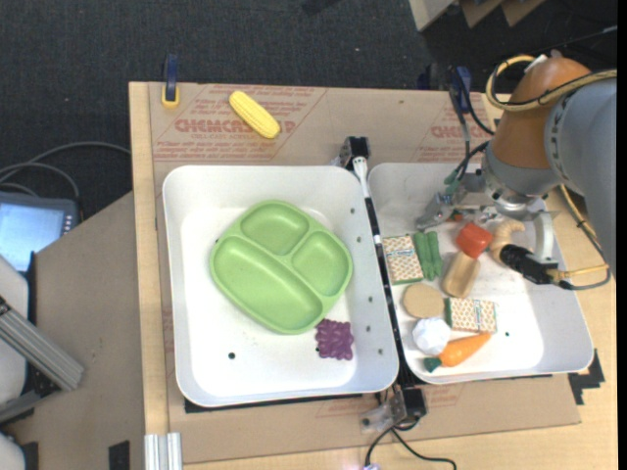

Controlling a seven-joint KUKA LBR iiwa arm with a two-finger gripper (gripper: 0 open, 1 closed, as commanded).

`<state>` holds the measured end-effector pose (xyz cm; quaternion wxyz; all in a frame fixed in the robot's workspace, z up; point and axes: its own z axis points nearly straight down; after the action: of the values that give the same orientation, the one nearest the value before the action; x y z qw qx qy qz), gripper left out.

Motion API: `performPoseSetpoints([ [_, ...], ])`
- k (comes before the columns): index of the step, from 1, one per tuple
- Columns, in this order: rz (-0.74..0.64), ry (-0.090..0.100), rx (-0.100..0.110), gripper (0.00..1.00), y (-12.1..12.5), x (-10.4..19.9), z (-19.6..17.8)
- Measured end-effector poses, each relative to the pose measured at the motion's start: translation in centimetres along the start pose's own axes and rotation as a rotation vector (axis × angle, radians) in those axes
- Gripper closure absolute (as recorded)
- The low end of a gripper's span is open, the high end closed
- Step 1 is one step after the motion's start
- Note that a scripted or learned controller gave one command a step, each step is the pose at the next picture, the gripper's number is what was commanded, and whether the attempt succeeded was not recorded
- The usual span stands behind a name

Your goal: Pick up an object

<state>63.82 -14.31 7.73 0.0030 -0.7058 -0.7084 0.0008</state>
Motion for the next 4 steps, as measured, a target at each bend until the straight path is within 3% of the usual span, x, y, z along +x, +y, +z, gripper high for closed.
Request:
performPoseSetpoints([
  [1, 0.002, -0.004, -0.008, 1.00, 0.1, -0.2, -1.8],
  [2, 0.003, -0.004, -0.008, 0.00, 0.1, -0.2, -1.8],
  [3, 0.002, -0.005, -0.010, 0.00, 3.0, -0.3, -0.8],
  [4, 0.002, -0.006, -0.012, 1.00, 2.9, -0.3, -1.9],
])
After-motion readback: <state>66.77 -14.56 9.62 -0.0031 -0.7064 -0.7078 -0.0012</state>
